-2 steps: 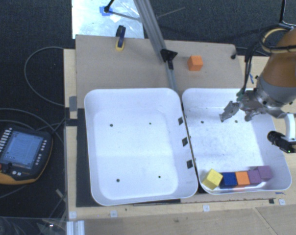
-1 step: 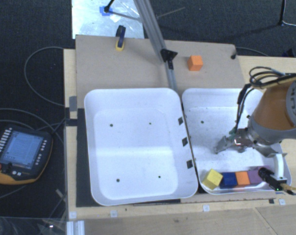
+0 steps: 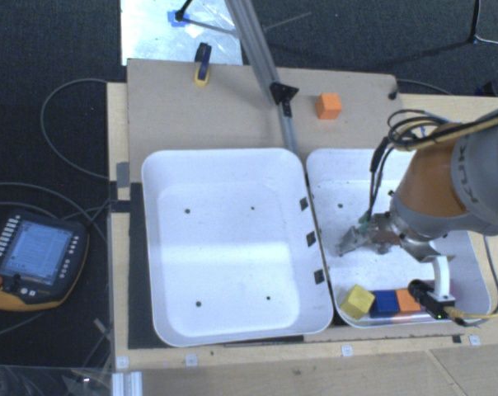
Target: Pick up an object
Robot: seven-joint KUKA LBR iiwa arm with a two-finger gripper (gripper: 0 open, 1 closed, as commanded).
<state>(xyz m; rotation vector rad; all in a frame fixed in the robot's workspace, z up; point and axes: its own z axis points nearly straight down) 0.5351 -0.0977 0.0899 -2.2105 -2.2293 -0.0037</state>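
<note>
At the near edge of your right bin [image 3: 480, 291] you have three small blocks in a row, touching or nearly so: one yellow block [image 3: 357, 301] turned at an angle, one blue block [image 3: 386, 303] beside it, and one orange block [image 3: 407, 301] partly hidden behind a dark part of the arm's tooling. All three look like matte, hard-edged cubes. Just beyond them the gripper [image 3: 354, 240] hangs low over the middle of that bin, its grey metal tips pointing toward the divider; you cannot tell from here how far apart the tips stand, and nothing is visibly between them. The arm [image 3: 447, 180] behind it is smooth grey with an orange band. The two bins are shallow, white, with rounded corners; the left bin [image 3: 224, 242] shows four small dark dots on its floor. Farther back, on the brown board [image 3: 232, 106], you have a fourth cube, orange [image 3: 329, 106], and one blue-and-yellow clamp [image 3: 203, 63].
</note>
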